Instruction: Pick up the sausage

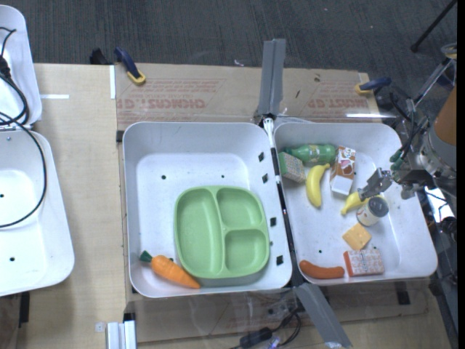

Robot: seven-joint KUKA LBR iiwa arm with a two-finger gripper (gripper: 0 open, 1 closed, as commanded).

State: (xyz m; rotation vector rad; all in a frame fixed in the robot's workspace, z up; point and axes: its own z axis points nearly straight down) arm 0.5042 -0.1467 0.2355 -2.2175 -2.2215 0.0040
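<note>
The sausage [322, 270], reddish-orange and short, lies along the front wall of the right bin [416, 227], near its front left corner. My gripper [375, 184] hangs over the right side of that bin, above a small yellow banana piece [352, 203] and a round can [375, 209]. It is well behind and to the right of the sausage and does not touch it. Nothing shows held in it.
The right bin also holds a green bottle [312, 153], a banana [314, 185], a small carton [344, 170], a cheese slice [357, 236] and a red-and-white packet [364, 262] just right of the sausage. The left bin [145, 195] holds a green divided plate [223, 233] and a carrot [172, 270].
</note>
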